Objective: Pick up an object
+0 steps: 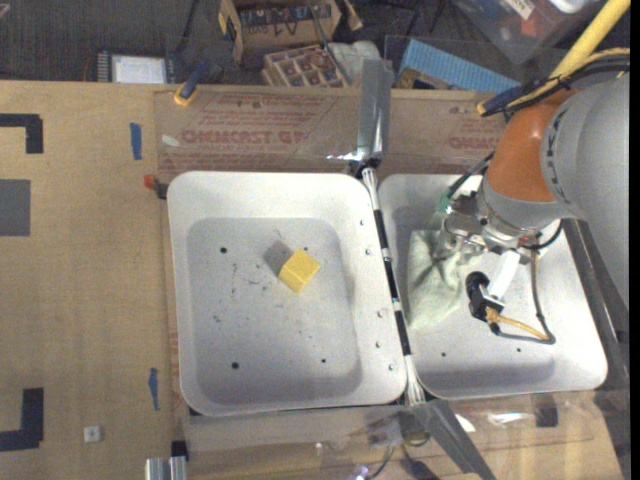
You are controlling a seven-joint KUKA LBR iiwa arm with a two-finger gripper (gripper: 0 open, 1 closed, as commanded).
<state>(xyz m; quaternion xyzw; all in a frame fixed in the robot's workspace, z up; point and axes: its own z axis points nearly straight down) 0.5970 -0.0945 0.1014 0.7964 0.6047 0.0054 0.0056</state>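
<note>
On the table point(80, 298), left bin point(200, 218) adjoins right bin point(560, 368). A block point(299, 270) lies centrally in the former; a cloth point(430, 290) left-of-centre in the latter.

Left bin point(200, 368) is wide open from above: just a yellow block point(299, 270) near the middle, bare floor all round it. Right bin point(560, 368) is tight. The arm point(590, 148) hangs over it and a pale cloth point(430, 288) is heaped against the divider-side wall.

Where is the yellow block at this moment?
In the camera view, the yellow block lies near the middle of the bin on the left, clear of its walls; the pale green cloth is in the other bin.
</note>
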